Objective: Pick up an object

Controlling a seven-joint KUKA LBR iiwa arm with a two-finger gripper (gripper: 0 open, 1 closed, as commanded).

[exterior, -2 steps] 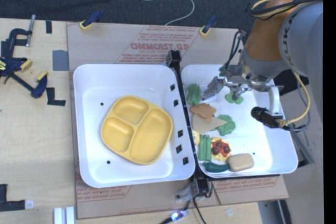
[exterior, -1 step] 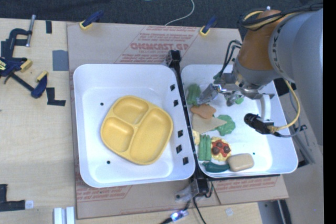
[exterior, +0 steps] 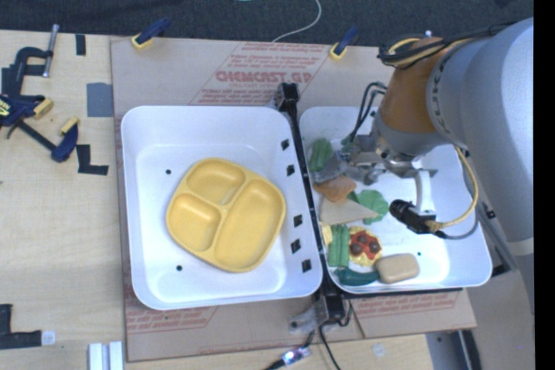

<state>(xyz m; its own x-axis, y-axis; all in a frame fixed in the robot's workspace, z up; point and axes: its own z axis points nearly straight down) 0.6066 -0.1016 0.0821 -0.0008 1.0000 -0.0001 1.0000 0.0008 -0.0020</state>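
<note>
Claw (exterior: pixel 357 162) sits low in the right bin (exterior: pixel 460 273) over the toy-food pile, prob. to grab the orange-tan piece (exterior: pixel 335 187) just beside it, w/ the yellow divided plate (exterior: pixel 227 213) alone in the left bin (exterior: pixel 147 143); claw's grip state: can't tell.

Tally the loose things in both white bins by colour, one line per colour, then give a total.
Yellow: 1, the divided plastic plate in the left bin.
Green: 4, a curved piece, a leafy piece, a long pod, a dark rim piece.
Tan: 3, an orange-brown chunk, a pale wedge, an oval bun.
Red-and-yellow: 1, a small toy.
Total: 9, as far as the pile shows.
</note>
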